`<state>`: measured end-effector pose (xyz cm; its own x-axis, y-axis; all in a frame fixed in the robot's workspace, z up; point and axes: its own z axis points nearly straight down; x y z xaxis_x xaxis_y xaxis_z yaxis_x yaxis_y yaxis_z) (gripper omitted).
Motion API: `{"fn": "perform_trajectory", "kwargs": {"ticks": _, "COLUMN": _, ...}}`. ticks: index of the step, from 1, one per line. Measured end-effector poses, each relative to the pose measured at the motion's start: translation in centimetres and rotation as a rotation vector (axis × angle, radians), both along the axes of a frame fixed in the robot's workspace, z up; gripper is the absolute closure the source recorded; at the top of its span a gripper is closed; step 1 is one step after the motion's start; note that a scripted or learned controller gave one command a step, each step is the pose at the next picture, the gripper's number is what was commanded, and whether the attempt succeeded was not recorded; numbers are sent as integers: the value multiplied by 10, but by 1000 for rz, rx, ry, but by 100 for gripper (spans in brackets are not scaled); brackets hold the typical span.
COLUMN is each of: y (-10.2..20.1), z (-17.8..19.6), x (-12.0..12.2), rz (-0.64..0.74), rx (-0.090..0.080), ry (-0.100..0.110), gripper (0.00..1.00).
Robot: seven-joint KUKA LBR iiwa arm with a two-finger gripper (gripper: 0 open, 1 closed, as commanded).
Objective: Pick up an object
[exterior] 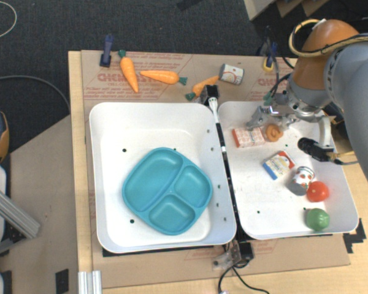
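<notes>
Two fingers low over right bin, beside small orange item

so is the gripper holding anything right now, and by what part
It cannot be told. The gripper sits low in the right white bin, right over a small round orange-brown object, but the view does not show that object between its fingers.

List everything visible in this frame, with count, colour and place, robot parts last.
bins: 2, white, side by side on the bench
divided plate: 1, teal, left bin
carrots: 3, orange, on cardboard behind the bins
small carton: 1, white, on cardboard behind the right bin
packet: 1, red and white, right bin
round piece: 1, orange-brown, right bin, under the gripper
box: 1, blue, red and white, right bin
tomato: 1, red, right bin
green fruit: 1, right bin
gripper: 1, metal, over the right bin
arm: 1, grey with orange band
</notes>
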<state>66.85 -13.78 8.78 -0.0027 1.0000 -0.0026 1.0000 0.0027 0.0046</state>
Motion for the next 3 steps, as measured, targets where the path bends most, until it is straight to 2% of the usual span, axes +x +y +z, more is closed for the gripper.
{"fn": "perform_trajectory", "kwargs": {"ticks": 1, "y": -53, "z": 2, "x": -11, "rz": -6, "rx": 2, "ry": -6, "gripper": 0}}
{"fn": "perform_trajectory", "kwargs": {"ticks": 2, "y": -48, "z": 3, "x": -16, "rz": -4, "rx": -1, "ry": -7, "gripper": 0}}
{"fn": "perform_trajectory", "kwargs": {"ticks": 3, "y": -50, "z": 2, "x": 1, "rz": -1, "rx": 0, "ry": -4, "gripper": 0}}
